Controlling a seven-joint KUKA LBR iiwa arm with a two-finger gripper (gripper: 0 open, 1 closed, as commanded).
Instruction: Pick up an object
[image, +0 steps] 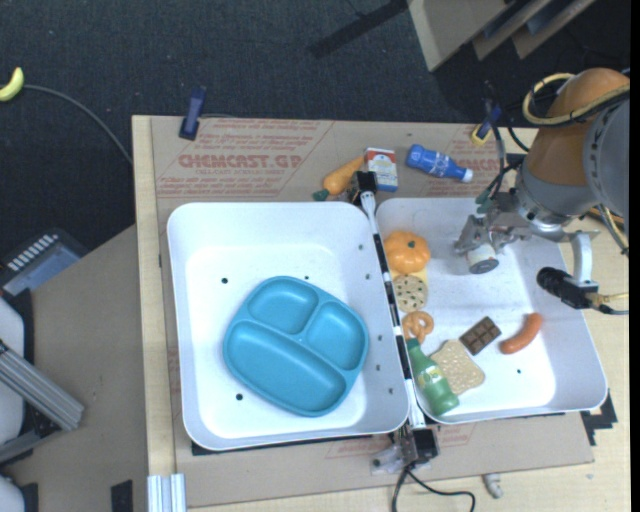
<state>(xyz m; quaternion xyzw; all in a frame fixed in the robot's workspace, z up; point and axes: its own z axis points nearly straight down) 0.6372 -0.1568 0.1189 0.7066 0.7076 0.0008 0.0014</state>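
The right bin (560, 385) holds several toy foods. An orange pumpkin (406, 251) sits at its left wall, with a speckled cookie (408, 292) and a pretzel (417, 325) below it. A green bottle (431, 378) lies at the front left beside a tan cracker (461, 366). A brown chocolate bar (480, 335) and a red sausage (520, 334) lie mid-bin. My gripper (481, 250) hangs low over the bin's bare back area, right of the pumpkin and apart from it. Nothing shows in its grasp.
A blue divided plate (295, 343) lies in the left bin (200, 260). Behind the bins on the board lie a blue bottle (438, 162), a small carton (381, 168) and an orange carrot (343, 177). A black part (565, 286) of the arm overhangs the right bin's right side.
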